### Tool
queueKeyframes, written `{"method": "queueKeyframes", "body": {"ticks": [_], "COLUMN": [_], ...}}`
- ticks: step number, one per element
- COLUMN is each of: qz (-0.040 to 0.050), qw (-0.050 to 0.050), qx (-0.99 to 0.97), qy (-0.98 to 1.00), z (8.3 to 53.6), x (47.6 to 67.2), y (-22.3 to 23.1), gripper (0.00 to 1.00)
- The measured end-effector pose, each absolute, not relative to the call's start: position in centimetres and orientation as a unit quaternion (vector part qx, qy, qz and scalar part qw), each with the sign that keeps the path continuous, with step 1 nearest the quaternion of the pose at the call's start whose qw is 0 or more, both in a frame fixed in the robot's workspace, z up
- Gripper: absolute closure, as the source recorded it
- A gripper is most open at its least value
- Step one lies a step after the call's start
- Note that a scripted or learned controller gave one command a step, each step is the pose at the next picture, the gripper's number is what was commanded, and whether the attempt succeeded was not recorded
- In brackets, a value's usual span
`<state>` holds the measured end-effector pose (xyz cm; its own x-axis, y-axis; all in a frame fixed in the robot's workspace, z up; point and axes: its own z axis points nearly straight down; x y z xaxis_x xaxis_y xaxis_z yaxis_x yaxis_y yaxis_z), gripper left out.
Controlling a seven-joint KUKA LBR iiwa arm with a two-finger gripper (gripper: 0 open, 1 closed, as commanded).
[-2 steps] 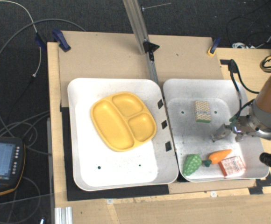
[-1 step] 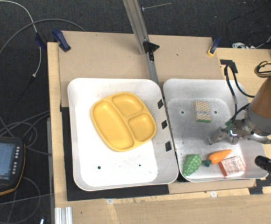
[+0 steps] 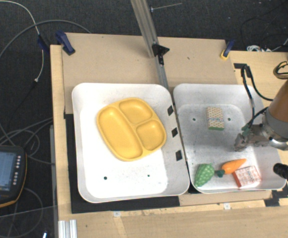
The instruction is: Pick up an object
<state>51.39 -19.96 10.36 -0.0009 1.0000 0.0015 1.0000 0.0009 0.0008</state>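
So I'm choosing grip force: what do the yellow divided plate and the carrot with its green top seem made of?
Yellow divided plate: likely rigid molded plastic, going by its uniform color and soft sheen. Carrot: probably toy plastic or rubber, smooth and solid orange. Its green top looks matte, maybe fabric or foam; I can't tell which.

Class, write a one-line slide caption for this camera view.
Gripper low in the right bin, above carrot and red packet; yellow tray in left bin.
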Motion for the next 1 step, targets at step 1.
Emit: {"method": "queueKeyframes", "body": {"ticks": [1], "qz": [-0.0017], "qw": [-0.003], "qx": [-0.706], "qy": [-0.708], "z": [16.51], "x": [51.23], "y": [-19.35], "gripper": [1.00]}}
